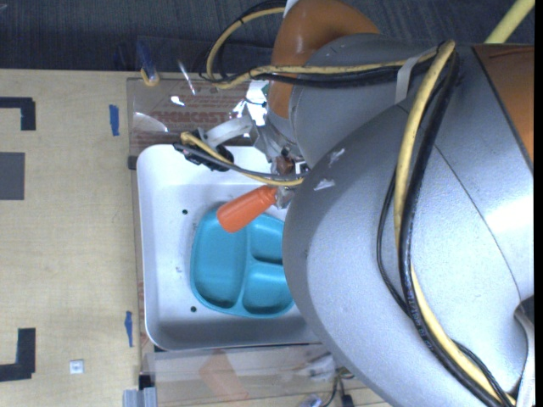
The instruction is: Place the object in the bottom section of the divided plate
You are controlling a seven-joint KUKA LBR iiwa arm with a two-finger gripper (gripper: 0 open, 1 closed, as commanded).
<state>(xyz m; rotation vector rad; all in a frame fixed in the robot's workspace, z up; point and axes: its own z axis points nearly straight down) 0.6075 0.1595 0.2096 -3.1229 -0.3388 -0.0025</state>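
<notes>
An orange carrot-shaped object (246, 209) lies at a slant over the upper edge of a blue divided plate (222, 265), its blunt wide end pointing down-left over the plate's rim and its narrow end running up-right into the gripper (280, 192). That narrow end disappears where the gripper's dark parts begin, right beside the arm's bulk, so whether the fingers are clamped on it or merely next to it cannot be told. The plate sits in a shallow white bin (161, 227), toward the bin's right side, with raised ridges splitting it into compartments; one large section lies on the left and two smaller ones on the right, partly covered by the arm. The grey arm (407, 227) fills the right half of the view, with an orange band (318, 24) near the top and yellow and black cables (407, 151) looped along it. The bin rests on a pale wooden bench (68, 227) marked with black shapes and bits of blue tape.
</notes>
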